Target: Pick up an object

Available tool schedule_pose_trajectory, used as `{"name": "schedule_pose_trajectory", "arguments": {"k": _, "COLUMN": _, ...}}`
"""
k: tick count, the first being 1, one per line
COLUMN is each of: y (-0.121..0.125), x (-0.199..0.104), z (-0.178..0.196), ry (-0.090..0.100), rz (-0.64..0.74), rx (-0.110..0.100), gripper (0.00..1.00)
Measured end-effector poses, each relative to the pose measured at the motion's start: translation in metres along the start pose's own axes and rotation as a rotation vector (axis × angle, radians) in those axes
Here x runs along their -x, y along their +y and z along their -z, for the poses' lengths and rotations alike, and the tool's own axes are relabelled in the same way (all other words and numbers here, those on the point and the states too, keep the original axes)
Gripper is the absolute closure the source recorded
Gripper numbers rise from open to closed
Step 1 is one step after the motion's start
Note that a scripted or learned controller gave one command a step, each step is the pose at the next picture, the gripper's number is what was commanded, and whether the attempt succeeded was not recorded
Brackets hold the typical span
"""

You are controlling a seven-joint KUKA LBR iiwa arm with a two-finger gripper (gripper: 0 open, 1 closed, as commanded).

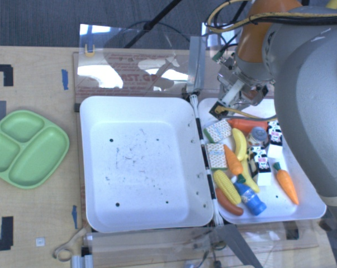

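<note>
Because tucked under the wrist, cannot tell if gripper wide or narrow; hangs over right bin far end, with banana, corn and carrot just nearer, red piece half covered beside it

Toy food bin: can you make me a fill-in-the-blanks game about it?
The corn lies in the view's ___ bin.
The bottle beside the corn is ___.
The green tray has ___ compartments.
Missing words: right, blue, three.
</note>
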State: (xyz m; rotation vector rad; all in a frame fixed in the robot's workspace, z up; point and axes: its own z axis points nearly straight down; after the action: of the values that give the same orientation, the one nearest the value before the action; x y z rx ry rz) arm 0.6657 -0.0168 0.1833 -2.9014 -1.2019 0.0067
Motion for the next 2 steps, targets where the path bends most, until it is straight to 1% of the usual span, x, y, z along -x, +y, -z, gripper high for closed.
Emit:
{"name": "schedule_pose_trajectory", "arguments": {"k": 1, "y": -0.067, "x": -0.036, "z": 0.000, "ry": -0.002, "rz": -0.227, "rx": -0.002, "gripper": 1.00}}
{"name": "schedule_pose_trajectory", "arguments": {"k": 2, "y": -0.117, "x": -0.068, "z": 0.062, "ry": 0.002, "rz": -0.542, "rx": 0.000, "gripper": 1.00}}
